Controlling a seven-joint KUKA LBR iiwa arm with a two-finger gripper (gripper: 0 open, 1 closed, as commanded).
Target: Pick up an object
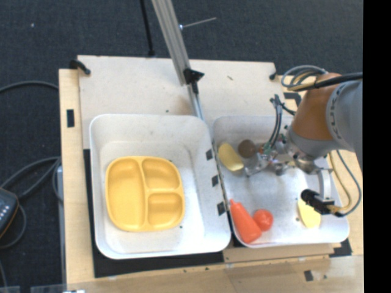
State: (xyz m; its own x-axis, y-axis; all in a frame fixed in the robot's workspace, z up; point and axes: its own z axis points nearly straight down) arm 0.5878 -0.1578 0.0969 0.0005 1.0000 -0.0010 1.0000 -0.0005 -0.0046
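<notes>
My gripper point(256, 165) hangs low in the right bin point(278, 188), below the grey arm and its orange band point(313, 113). A pale yellow, lemon-like object point(230, 157) lies just left of the gripper's tip, by the bin's left wall. A small brown round object point(247, 147) rests beside it, right above the tip. At the bin's front lie an orange carrot-like piece point(244, 222) and a red ball point(264, 218), touching each other. A yellow wedge point(309, 215) sits at the front right, partly under a black part of the arm. I see nothing between the fingers.
The left bin point(153, 127) holds a yellow divided plate point(145, 193). A slanted metal pole point(173, 32) rises from behind the bins. Cables point(342, 182) loop off the arm over the right bin's right edge.
</notes>
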